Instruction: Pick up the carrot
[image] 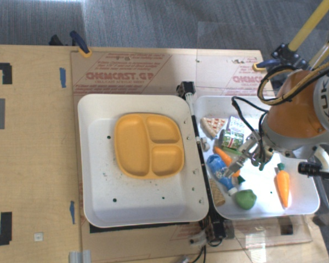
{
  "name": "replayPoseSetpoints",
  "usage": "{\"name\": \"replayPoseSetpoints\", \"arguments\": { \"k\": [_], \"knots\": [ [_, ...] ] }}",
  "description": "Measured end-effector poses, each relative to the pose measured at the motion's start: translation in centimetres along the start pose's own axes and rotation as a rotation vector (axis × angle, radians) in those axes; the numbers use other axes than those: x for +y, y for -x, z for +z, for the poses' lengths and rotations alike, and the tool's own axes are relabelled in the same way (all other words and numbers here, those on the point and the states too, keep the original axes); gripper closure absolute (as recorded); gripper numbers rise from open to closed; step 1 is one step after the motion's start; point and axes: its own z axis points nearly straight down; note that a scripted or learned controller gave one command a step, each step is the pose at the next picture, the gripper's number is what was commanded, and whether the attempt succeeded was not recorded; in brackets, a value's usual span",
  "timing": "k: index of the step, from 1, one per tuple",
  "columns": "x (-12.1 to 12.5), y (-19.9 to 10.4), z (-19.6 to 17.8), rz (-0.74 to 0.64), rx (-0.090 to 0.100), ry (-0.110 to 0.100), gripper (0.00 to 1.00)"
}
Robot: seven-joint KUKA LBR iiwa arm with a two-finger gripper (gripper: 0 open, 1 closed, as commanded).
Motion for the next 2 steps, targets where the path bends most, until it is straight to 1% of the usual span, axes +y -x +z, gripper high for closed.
{"name": "replayPoseSetpoints", "arguments": {
  "k": [1, 2],
  "knots": [
    [2.0, 2.5, 2.9, -0.043, 0.019, -0.012, 0.0],
    [2.2, 2.7, 1.6, -0.045, 0.012, -0.008, 1.0]
  ]
}}
